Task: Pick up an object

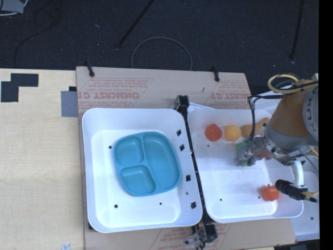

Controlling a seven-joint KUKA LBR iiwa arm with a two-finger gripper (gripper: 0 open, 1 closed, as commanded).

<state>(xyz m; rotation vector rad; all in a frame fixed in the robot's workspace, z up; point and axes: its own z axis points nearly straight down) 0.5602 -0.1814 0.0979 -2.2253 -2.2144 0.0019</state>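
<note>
Green object (242, 151): a small green item lying on the floor of the right bin, directly under the gripper tip; too blurred and too covered to name more closely.
Gripper (245, 157): lowered into the right bin, its tip at the green object; whether it is wide, narrow or holding anything cannot be told from this view.
Red ball (213, 133): round, red-orange, up and to the left of the gripper, near the bin's far wall, apart from the gripper.
Orange ball (232, 133): round, yellow-orange, just beside the red ball on its right, above the gripper and close to it.
Tan item (248, 129): a pale orange-brown piece just right of the orange ball, just above the gripper, partly hidden by the arm.
Red object (269, 192): small, red, below and to the right of the gripper, near the bin's near right corner, well apart from the tip.
Arm (291, 121): grey with an orange band, reaching in from the right, over the right bin's right edge.
Right bin (229, 202): shallow, white, holding the small items and the gripper.
Left bin (101, 202): shallow, white, to the gripper's left, across the black divider.
Blue plate (146, 163): three compartments, lying flat in the middle of the left bin, well apart from the gripper.
</note>
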